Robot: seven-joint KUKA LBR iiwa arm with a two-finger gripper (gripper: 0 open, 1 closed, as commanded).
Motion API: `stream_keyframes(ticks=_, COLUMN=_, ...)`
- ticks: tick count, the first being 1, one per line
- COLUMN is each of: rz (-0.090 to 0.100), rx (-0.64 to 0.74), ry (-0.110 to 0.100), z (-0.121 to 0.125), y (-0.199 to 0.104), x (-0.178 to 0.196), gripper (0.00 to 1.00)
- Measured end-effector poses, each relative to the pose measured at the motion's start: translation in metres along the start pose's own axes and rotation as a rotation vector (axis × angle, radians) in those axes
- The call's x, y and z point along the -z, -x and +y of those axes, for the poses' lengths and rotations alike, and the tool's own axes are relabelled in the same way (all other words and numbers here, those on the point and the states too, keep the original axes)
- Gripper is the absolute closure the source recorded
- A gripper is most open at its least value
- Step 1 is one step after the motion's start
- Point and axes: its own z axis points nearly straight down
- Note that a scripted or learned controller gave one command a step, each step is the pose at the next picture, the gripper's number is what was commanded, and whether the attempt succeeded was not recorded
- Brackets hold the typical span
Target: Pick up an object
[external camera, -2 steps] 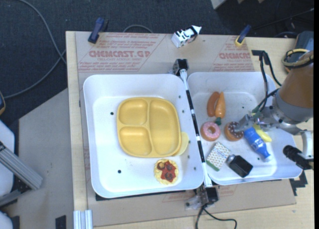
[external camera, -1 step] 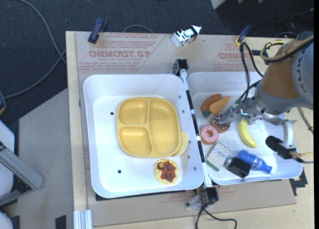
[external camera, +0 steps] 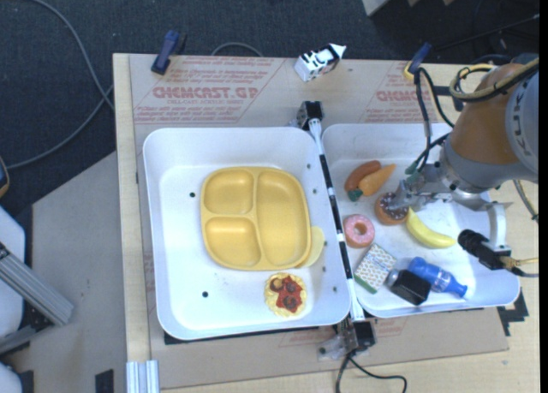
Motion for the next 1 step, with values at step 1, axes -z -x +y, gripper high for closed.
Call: stream_keyframes(ticks=1, rz=0.000, rx=0.001, ry=-0.012, z=-0.0282, y=-0.0852, x=0.0858, gripper=1.00)
